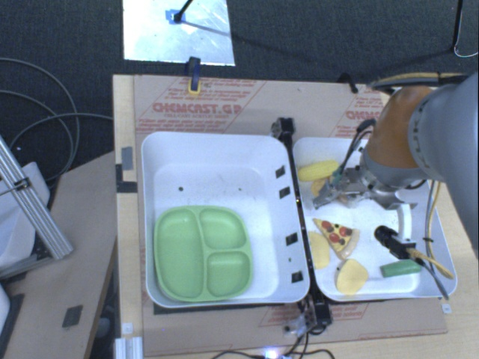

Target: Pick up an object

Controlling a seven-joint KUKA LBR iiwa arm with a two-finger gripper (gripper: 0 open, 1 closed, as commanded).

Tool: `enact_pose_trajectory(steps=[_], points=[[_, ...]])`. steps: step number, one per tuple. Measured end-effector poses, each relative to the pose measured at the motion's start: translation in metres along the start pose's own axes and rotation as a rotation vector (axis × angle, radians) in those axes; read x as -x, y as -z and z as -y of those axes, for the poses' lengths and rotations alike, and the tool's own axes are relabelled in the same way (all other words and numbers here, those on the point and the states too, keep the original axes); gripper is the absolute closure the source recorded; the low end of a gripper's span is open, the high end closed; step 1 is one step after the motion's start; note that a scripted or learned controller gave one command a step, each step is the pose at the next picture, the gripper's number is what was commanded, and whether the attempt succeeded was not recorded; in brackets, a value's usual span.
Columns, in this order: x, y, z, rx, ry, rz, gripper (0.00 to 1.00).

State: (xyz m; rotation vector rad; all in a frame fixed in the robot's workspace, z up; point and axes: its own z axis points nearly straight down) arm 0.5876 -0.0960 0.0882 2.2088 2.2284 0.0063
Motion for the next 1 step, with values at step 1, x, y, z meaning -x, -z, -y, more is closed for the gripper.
enact_pose_trajectory(steps=[1], points=[[0.0553,-0.0031,0.0583,-0.005,-0.011,0.000,0.00]])
